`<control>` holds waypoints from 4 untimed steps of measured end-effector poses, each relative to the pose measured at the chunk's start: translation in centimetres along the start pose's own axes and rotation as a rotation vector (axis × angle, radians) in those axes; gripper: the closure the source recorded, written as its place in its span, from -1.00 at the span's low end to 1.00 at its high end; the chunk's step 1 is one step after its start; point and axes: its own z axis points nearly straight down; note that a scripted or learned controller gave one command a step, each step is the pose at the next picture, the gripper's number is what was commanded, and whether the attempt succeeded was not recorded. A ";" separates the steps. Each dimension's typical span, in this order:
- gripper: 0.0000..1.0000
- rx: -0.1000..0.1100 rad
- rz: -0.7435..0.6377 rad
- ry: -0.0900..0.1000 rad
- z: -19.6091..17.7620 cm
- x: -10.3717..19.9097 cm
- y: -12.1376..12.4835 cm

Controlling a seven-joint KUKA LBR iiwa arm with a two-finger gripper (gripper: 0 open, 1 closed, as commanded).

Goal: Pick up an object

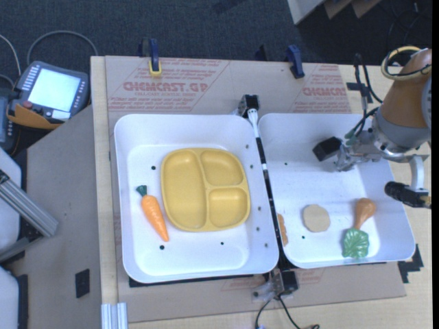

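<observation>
While the end effector (pixel 341 157) hovers, state unclear, cookie (pixel 316 218), drumstick (pixel 363 211), broccoli (pixel 355 243) lie apart below.

Red "CHEMCAST GP" print on the brown board (pixel 180 81)

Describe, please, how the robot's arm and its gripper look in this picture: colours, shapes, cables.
The arm enters from the right of the camera view. It is rounded, with an orange band above a grey wrist section. Thin cables loop around its upper part. The gripper is a dark and metallic assembly, with a black block-shaped part at its left end. A black piece juts out below the arm.
</observation>
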 end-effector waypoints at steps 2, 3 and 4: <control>1.00 -0.006 -0.002 -0.002 -9.2 0.4 0.6; 1.00 -0.005 -0.002 -0.002 -12.0 0.3 0.7; 1.00 0.004 -0.006 0.004 -11.1 6.0 0.0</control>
